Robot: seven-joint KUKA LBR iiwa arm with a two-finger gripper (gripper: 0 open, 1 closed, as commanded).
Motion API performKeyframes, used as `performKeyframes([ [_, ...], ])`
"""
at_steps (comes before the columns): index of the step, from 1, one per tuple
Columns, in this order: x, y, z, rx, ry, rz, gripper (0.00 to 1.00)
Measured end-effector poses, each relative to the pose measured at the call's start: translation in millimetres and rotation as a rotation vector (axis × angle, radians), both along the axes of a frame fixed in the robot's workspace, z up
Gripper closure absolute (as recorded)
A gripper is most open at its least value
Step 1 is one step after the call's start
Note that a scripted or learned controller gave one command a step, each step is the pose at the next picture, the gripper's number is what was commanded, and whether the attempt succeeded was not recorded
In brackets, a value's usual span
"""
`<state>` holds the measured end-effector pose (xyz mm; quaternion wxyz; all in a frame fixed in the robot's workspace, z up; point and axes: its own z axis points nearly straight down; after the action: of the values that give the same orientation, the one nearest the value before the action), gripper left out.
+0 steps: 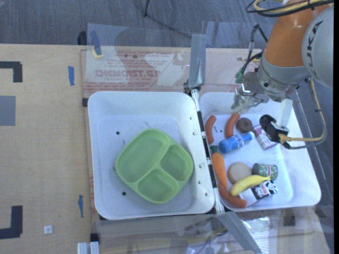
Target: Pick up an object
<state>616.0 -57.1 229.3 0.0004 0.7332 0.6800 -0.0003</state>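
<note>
The right bin (302, 192) holds several toy foods. Two red sausages (210, 128) (231, 125) lie at its back left beside a brown round piece (244, 124). A blue bottle (234, 142) lies on its side in the middle. Nearer the front are an orange carrot (219, 168), a beige ball (239, 172), a yellow banana (249, 183), a green can (265, 170) and a black-and-white carton (265, 189). My gripper (244, 100) hangs over the bin's back edge, just above the sausage and brown piece. It is open with nothing between its fingers.
The left bin (106, 115) holds a green divided plate (154, 165). A pink packet (263, 138) lies by a black part on a yellow cable (268, 127). A grey divider post (196, 62) stands behind the seam between the bins.
</note>
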Motion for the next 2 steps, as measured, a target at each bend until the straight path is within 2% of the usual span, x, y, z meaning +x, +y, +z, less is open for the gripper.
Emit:
performKeyframes([
  [1,-0.1,0.2,-0.2,0.000,0.001,0.000,0.00],
  [2,12.5,-62.0,-84.2,0.001,0.003,0.011,0.00],
])
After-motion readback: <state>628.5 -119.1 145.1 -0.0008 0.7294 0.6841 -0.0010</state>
